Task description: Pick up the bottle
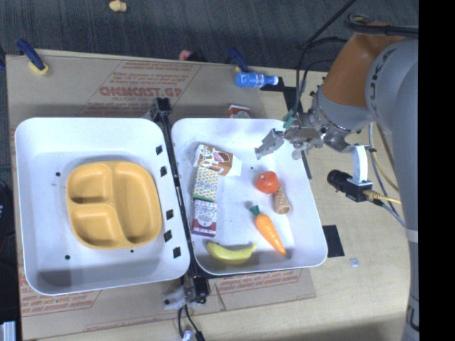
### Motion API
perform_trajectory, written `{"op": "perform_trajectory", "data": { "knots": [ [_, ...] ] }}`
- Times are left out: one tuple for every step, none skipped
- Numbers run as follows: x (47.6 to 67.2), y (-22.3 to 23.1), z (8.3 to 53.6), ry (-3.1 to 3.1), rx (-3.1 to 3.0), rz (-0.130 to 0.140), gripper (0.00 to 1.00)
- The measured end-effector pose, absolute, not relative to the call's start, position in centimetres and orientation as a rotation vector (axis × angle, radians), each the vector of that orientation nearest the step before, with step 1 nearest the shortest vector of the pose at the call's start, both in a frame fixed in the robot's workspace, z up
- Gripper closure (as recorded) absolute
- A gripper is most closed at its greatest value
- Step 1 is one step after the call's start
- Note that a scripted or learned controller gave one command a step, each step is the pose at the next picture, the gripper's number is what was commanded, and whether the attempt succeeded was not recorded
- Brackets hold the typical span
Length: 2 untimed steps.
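The bottle (254,80) is lying on its side on the cardboard sheet (135,84) that is covering the bench (370,261), just outside the far rim of the right bin (313,219), not in either bin. It is blue with a paler cap end, and its long axis is running roughly left to right across the view, with the cap pointing right toward the arm.

The tool (274,142) is hanging over the far right corner of the right bin, nearer the camera than the bottle and slightly to the bottle's right. How its fingers are set cannot be told from this angle, and nothing is showing between them.

So the bottle is sitting up the view and a little left of the tool, beyond the bin rim and near it. The coming move, as I judge it, is calling for a short travel over the rim, with the fingers turned to close across the bottle's narrow width, not along its length.

In the right bin a tomato (267,182), a carrot (269,231), a banana (231,251) and some cartons (207,183) are lying well clear of that path.
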<state>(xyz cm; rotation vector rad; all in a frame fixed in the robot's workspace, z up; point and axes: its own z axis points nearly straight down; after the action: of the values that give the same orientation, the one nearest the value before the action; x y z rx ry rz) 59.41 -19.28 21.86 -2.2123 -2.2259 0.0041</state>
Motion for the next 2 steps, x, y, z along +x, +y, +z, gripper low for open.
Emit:
{"op": "perform_trajectory", "data": {
  "knots": [
    [59.5,-19.2,22.9,-2.23,-2.205,0.005,1.0],
    [52.1,-20.7,22.1,-2.0,-2.417,0.005,1.0]
  ]
}}
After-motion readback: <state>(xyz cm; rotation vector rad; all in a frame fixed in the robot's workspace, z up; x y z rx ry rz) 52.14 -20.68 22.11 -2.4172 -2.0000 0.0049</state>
